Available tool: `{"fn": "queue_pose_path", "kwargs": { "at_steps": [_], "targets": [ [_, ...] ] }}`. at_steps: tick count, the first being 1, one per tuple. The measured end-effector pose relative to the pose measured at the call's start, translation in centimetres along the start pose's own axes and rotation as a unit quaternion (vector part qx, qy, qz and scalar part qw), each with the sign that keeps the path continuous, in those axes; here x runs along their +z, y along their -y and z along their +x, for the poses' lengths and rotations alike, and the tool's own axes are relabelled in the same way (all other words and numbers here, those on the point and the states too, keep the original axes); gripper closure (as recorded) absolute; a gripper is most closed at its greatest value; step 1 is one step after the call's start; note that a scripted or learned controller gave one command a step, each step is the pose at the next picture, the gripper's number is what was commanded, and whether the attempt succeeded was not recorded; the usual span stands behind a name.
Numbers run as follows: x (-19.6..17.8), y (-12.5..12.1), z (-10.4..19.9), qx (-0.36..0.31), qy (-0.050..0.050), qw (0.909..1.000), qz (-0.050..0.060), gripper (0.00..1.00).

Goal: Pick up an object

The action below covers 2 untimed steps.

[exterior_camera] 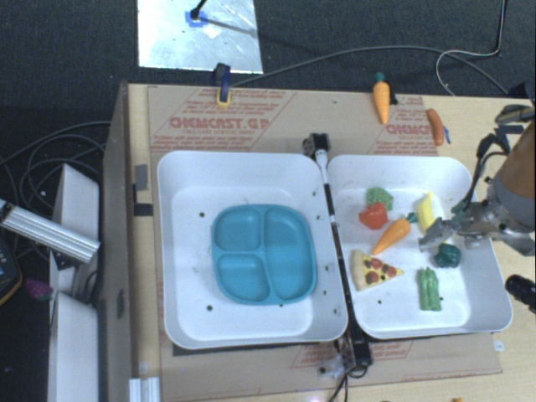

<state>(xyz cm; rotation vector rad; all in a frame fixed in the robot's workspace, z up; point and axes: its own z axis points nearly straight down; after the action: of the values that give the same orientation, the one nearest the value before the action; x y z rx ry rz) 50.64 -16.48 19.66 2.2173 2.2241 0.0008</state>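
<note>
While poised low over the right bin [481,308], treat the gripper [439,238] as uncommitted: cannot tell whether spread or pressed together. Take the dark teal toy [450,256], lying loose just beneath the jaws, as the likely target by nearness; contact not discernible. Expect crowding, with the yellow toy [428,210] and carrot [392,235] just beyond the jaws, to risk a nudge rather than a grasp.

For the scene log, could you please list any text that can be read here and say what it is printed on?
"CHEMCAST GP" in red on the brown protective sheet behind the left bin.
The same red print repeats behind the right bin, starting "CHEMC"; the rest cannot be read.
The smaller red lines around both are too blurred to read.
</note>
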Motion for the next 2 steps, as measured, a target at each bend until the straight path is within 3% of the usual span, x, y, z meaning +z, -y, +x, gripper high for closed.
{"fn": "queue_pose_path", "kwargs": {
  "at_steps": [1,2],
  "targets": [
    [11.0,-5.4,5.4,0.000,0.000,1.0000,0.001,0.00],
    [11.1,-14.5,6.4,0.000,0.000,1.0000,-0.002,0.00]
  ]
}}
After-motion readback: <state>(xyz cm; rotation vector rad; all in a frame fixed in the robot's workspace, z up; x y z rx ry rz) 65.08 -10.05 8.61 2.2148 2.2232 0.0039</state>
